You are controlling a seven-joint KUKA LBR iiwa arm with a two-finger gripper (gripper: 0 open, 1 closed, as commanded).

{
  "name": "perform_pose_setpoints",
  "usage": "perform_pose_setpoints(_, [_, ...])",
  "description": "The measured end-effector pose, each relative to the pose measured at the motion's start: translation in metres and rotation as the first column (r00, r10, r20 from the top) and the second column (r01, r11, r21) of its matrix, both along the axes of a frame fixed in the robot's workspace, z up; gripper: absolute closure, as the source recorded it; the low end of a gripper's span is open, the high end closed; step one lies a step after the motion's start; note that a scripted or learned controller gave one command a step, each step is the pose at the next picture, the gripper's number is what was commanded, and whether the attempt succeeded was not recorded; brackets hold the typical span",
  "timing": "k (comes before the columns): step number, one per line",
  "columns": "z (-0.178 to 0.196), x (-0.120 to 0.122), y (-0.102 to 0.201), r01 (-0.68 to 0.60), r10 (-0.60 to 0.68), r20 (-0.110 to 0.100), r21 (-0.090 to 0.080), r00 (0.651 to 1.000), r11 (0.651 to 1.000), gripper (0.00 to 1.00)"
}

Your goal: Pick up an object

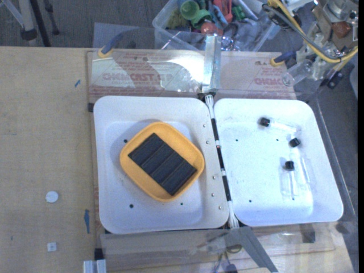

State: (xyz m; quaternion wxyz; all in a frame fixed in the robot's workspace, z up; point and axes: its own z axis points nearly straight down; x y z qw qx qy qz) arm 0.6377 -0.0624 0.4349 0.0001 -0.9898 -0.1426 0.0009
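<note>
fingers (335, 36) — grip unclear — raised at top right, beyond the right bin (318, 206).

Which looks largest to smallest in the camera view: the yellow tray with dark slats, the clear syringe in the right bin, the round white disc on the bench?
1. Yellow tray with dark slats
2. Clear syringe
3. Round white disc

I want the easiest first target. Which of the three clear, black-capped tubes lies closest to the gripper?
The tube at the right bin's far edge, lying crosswise; the other two lie nearer the camera.
</note>
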Motion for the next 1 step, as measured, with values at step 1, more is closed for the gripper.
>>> perform_pose_setpoints(1, [-0.1768,0.0157,0.031,-0.098,0.098,-0.005,0.002,0.995,0.995,1.0])
